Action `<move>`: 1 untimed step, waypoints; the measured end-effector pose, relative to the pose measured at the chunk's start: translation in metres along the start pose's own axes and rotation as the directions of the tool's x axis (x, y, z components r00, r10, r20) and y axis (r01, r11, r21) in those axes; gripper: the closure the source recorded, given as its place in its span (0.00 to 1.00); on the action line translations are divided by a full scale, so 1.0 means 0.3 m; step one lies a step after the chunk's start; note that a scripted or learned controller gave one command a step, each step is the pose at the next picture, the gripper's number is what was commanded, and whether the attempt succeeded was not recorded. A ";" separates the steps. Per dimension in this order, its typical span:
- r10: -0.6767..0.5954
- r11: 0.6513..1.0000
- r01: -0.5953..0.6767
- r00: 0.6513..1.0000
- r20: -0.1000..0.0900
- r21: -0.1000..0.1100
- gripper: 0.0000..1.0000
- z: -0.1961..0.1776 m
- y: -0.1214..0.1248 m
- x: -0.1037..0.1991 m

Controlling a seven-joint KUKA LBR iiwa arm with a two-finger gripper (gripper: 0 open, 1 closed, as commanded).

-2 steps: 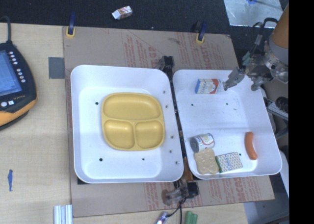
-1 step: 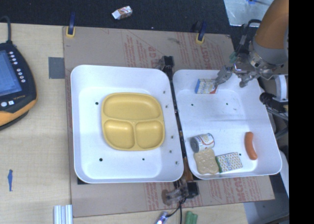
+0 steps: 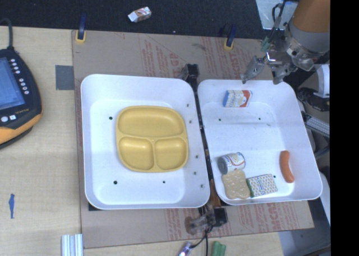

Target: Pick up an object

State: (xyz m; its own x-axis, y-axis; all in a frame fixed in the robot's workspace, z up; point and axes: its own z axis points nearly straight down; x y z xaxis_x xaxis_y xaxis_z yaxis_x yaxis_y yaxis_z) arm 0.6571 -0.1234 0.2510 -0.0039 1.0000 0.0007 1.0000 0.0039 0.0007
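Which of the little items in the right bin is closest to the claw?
The small blue-and-white carton, alone at the bin's far end just below the claw. The others cluster at the near end.

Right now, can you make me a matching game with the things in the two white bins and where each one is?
Things:
1. yellow divided plate
2. hot dog
3. small carton
4. tin can

Places:
A. right bin, near its right wall
B. right bin, far end
C. middle of the left bin
D. right bin, near its left wall, lying on its side

Pairs: 1-C, 2-A, 3-B, 4-D
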 end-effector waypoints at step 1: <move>0.000 1.000 0.000 1.000 0.003 0.006 0.00 0.169 -0.134 -0.098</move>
State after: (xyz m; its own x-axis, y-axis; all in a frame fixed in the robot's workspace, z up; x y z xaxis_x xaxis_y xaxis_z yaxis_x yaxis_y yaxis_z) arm 0.6171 -0.1528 0.2003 -0.0038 1.0000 -0.0023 1.0000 0.0038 -0.0054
